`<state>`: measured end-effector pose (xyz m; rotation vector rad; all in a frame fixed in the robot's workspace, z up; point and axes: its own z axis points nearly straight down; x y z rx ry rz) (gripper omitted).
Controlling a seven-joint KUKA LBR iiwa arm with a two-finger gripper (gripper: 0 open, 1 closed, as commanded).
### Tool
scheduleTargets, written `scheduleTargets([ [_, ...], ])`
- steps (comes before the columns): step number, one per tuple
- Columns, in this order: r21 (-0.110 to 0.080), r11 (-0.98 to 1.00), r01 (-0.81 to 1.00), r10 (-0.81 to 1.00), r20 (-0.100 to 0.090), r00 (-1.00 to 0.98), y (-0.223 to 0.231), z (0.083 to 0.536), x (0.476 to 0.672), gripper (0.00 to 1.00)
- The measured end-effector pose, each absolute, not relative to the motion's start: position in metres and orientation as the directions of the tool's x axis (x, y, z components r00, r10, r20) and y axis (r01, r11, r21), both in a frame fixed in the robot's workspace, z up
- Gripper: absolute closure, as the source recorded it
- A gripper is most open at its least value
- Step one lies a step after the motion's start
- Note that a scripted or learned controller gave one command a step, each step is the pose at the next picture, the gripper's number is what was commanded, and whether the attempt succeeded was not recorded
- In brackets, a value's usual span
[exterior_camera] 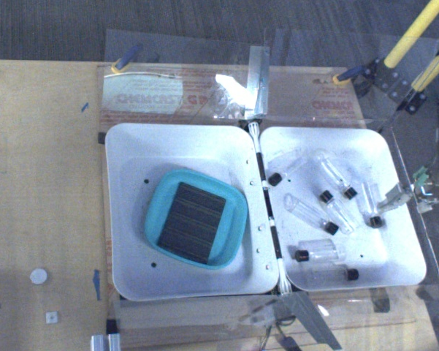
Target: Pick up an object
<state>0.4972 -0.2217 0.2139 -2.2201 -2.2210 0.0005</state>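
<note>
You have a tan wooden bench (36, 159) filling the left and middle of the frame, with grey carpet along the top edge. On it sit two shallow white bins side by side, touching along a centre seam. The left bin (124, 167) has broad bare floor along its upper and left sides; a turquoise square tray (157, 199) with rounded corners lies tilted in its lower middle, holding a dark ribbed pad (192, 221). The right bin (402, 258) is more crowded: several clear plastic tubes with black caps lie scattered across its floor, among them one near the upper middle (330, 172), one left of centre (307, 212) and one near the lower edge (315, 251). Loose black caps lie near the seam (275, 179) and at the bottom rim (352, 274). The gripper (394, 198) reaches in at the right bin's right edge, just beside a tube; you cannot tell how it is set. Yellow rods (418, 24) cross the upper right corner.
</note>
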Motion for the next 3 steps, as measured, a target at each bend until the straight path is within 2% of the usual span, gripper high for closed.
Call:
scheduleTargets([
  [1,0.046,0.062,0.997,0.998,-0.017,-0.061,-0.223,0.139,0.584,0.0],
  [2,0.059,0.037,0.998,0.999,-0.026,-0.035,-0.216,0.137,0.6,0.0],
  [3,0.003,0.101,0.995,0.995,-0.002,-0.101,-0.176,0.104,0.599,0.0],
])
